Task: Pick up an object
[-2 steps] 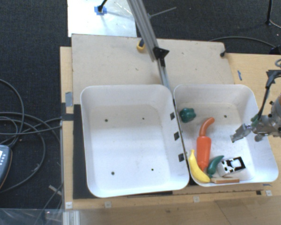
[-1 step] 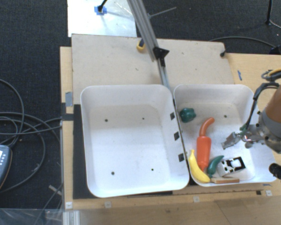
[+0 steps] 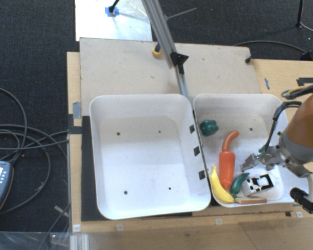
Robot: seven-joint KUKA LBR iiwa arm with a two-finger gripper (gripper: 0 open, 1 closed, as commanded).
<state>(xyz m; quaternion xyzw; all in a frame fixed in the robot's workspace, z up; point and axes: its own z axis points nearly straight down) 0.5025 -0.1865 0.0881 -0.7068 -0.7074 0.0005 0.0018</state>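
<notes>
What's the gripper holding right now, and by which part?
Cannot tell. The gripper hangs over the right bin, near the carrot and banana, but no item shows between its fingers.

Arm over right bin; carrot beside banana.
</notes>
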